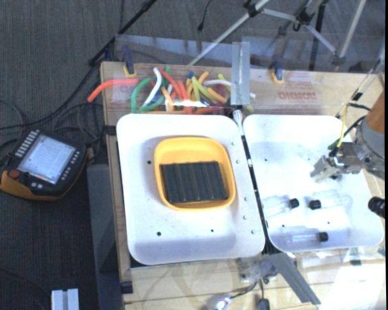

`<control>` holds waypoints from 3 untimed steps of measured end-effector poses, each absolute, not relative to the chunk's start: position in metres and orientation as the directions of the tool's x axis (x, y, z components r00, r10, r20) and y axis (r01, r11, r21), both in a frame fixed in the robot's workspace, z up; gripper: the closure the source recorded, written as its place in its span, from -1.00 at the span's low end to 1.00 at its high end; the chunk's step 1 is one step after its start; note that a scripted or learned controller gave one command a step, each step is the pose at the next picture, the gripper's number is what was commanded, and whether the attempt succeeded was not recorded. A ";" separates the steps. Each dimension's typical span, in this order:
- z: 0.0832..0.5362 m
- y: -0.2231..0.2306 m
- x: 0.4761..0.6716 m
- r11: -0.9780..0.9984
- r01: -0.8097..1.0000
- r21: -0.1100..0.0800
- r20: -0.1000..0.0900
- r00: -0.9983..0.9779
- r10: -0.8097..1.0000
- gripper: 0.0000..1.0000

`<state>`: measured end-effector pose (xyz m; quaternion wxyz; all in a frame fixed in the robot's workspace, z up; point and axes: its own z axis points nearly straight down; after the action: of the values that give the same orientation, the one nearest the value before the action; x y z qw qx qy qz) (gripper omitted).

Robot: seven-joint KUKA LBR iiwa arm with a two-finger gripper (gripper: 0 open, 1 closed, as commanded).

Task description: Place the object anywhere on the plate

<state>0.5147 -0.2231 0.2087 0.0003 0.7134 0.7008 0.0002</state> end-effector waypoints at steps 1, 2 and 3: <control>0.172 -0.145 0.484 0.067 0.998 -0.004 0.001 -0.067 0.998 1.00; 0.196 -0.137 0.485 0.288 0.958 0.001 -0.001 -0.288 0.958 1.00; 0.231 -0.135 0.487 0.493 0.870 0.002 -0.003 -0.493 0.870 1.00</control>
<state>0.4872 -0.1348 0.2307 0.0016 0.5033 0.8641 0.0001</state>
